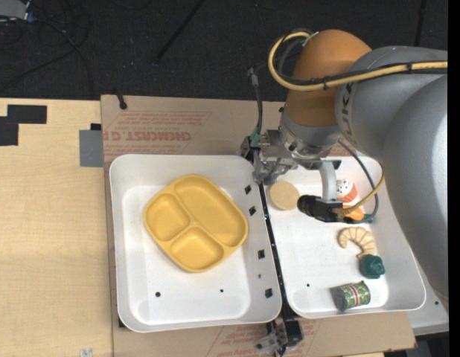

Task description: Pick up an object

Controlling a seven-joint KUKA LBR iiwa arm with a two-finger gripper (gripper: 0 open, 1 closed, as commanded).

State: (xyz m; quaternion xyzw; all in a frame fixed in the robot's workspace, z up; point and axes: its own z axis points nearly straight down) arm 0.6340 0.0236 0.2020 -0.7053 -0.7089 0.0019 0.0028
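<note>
My gripper (269, 171) hangs over the upper left corner of the right bin (313, 262), close to the divider between the two bins. Just below and to its right a tan round disc (283, 196) lies flat on the bin floor, apart from the gripper. Further right in the same bin I see a small orange and white toy (347, 192), a croissant (356, 237), a teal lump (372, 265) and a green-labelled can (351, 296) lying on its side. Nothing shows between the fingers.
A yellow divided plate (195, 220) lies in the middle of the left bin (123, 199). The arm's grey body and orange band cover the upper right of the right bin. Brown cardboard lies under both bins.
</note>
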